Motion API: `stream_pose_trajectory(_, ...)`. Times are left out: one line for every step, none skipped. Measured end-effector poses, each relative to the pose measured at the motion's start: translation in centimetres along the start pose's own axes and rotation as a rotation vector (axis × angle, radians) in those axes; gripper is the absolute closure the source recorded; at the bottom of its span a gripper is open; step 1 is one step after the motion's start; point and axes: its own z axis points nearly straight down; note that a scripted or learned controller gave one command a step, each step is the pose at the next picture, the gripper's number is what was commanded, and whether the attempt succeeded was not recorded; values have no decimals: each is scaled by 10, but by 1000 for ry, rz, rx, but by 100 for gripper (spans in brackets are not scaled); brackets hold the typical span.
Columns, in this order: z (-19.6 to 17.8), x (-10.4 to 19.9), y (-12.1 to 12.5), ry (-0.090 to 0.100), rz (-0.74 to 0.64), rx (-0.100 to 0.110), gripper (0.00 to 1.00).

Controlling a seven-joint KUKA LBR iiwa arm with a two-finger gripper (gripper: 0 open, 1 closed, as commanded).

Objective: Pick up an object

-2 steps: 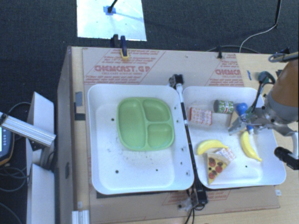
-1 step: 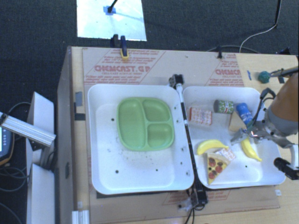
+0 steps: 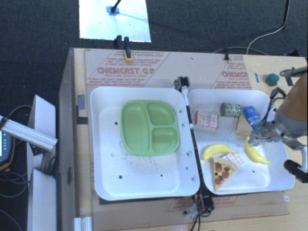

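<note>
The gripper point(image 3: 260, 137) sits low in the right bin point(image 3: 276, 181), right over the top end of a banana point(image 3: 255, 151); whether it grips cannot be told. Nothing looks lifted yet, so the pick seems still to come

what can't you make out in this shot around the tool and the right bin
- Tool, camera view: its fingers are too small and blurred to tell whether they are open or shut, or whether they touch the banana below.
- Arm: cut off by the right edge.
- Tan block: partly hidden behind the blue bottle and the tool.
- Green can: label too small to read.
</note>
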Motion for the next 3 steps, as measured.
stream_pose_trajectory(1, 0, -1, 1, 0, 3, 0)
stream_pose_trajectory(-9, 0, 0, 0, -1, 0, 100)
stream_pose_trajectory(-21, 106, 3, 3, -2, 5, 100)
